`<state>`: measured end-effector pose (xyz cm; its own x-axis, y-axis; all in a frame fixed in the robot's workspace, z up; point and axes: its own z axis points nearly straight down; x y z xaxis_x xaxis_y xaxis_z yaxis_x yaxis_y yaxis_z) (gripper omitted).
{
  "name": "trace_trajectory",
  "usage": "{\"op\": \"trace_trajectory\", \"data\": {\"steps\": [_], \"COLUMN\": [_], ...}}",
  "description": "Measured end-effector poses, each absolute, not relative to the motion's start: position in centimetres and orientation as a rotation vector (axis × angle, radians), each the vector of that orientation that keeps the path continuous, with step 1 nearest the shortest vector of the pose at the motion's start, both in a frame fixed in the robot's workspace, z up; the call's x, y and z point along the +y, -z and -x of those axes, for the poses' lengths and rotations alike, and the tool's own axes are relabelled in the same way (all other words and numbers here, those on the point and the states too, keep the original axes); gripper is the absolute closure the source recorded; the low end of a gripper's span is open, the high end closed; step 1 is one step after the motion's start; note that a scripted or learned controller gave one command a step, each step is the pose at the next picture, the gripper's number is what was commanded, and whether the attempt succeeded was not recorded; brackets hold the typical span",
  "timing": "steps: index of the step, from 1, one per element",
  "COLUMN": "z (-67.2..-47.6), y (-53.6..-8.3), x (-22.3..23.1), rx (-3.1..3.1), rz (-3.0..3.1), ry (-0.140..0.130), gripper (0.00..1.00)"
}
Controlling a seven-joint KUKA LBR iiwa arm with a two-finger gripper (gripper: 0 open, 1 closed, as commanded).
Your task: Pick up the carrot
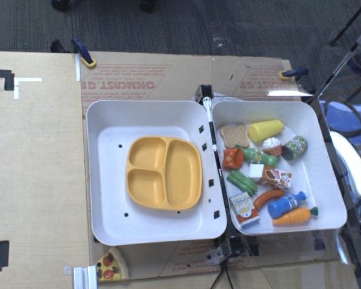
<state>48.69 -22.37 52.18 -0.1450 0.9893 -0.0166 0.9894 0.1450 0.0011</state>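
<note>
The carrot (293, 217) lies at the near edge of the right bin (328, 161), close to its near right corner, lengthwise along the wall with its green top toward the right wall. It touches or nearly touches the blue bottle (284, 205) just behind it. To the left of those, an orange-brown sausage (268, 197) lies slantwise, and a small juice carton (243, 208) sits toward the near left corner of that bin.

Farther in, the middle of the bin carries a green pickle-shaped piece (241, 181), a small printed packet (276, 178) and a red piece (232, 158). Against the far side are a slice of bread (234, 136), a yellow piece (265, 129) and a small can (295, 147).

The left bin (102, 161) holds a yellow divided plate (165, 173), near its centre. At the near edge of the table, outside the bins, a toy pizza slice (109, 266) lies on the cardboard.

The task looks to be at its very start: the carrot is untouched in the bin, and the approach has yet to be made. Whether the fingers are spread or closed I cannot tell.

The next move calls for a descent over the near right corner of the right bin, with the fingers set across the carrot's narrow width. The bin wall on one side and the bottle on the other leave little room, so the bottle may be nudged.
</note>
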Motion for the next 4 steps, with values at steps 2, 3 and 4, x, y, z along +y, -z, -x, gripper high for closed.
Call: {"op": "trace_trajectory", "data": {"steps": [2,3,4], "z": [-48.9,-48.9,-49.2], "y": [-53.0,-53.0,-53.8], "x": [-22.4,-22.4,-22.4], "rx": [2.368,2.368,2.369], "rz": [-2.041,-2.041,-2.037], "ry": [0.020,0.020,0.025], "gripper": [1.00,0.00,1.00]}}
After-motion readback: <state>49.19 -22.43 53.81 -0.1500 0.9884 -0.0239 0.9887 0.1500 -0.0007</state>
